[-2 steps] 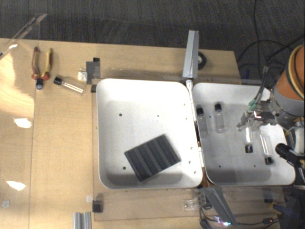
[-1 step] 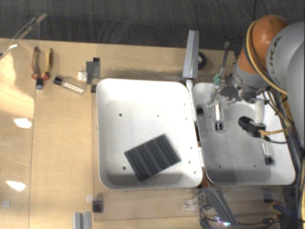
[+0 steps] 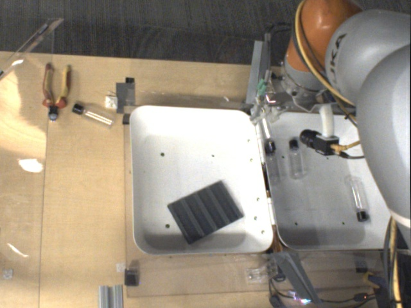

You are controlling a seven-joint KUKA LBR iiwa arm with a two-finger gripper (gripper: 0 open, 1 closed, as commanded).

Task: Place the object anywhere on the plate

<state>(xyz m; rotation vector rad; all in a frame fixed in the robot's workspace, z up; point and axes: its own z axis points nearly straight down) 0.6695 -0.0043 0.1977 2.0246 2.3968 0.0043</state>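
Nearest us looms the grey arm with its orange band (image 3: 321,18). Its hand (image 3: 266,108) hovers at the bins' shared rim; we cannot tell its state. The dark ribbed rectangular plate (image 3: 205,212) lies left and nearer us, its long axis diagonal. Clear vials (image 3: 296,159) rest in the right white bin (image 3: 321,236).

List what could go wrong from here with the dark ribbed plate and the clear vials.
1. The clear plastic vials in the right white bin are see-through and lie close together, so a grasp may miss.
2. The dark ribbed rectangular plate lies tilted in the left white bin, so a round vial could roll off.
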